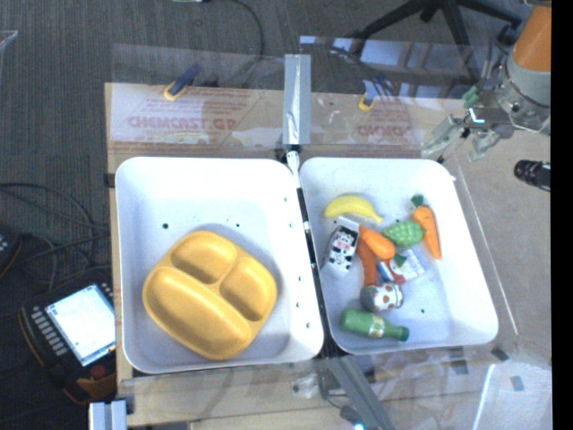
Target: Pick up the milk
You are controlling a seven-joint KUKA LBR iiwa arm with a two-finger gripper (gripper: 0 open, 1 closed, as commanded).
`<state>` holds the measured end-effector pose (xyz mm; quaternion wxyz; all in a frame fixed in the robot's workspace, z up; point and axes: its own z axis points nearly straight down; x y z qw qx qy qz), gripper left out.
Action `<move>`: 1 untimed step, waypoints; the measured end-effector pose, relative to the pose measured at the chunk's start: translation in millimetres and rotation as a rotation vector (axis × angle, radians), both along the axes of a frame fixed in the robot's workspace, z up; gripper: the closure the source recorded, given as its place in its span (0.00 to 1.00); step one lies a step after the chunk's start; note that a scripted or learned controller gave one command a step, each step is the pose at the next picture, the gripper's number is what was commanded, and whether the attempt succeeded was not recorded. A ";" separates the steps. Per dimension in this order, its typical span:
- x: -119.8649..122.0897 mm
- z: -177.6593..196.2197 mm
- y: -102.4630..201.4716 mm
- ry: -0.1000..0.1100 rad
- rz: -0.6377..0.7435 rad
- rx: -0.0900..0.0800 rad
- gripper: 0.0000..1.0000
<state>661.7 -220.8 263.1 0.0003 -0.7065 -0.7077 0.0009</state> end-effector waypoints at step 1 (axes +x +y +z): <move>0.4 9.4 0.4 0.001 0.001 -0.004 1.00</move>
